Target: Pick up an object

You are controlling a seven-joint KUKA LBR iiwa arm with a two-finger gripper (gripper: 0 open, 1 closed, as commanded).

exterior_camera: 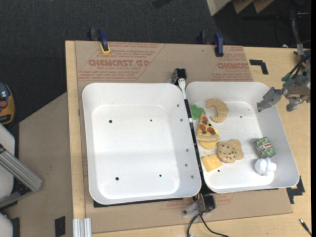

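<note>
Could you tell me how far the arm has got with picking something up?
Nothing looks picked yet: the croissant, pizza slice, cookie and green block all lie in the right bin. In hand: the gripper sits at that bin's upper right edge. Descent, grasp and lift remain.

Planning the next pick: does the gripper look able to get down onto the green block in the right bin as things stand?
Probably yes. The gripper sits at the right bin's far right edge, and the green block lies nearby with bare floor between. Only the white object beside it crowds one side.
</note>
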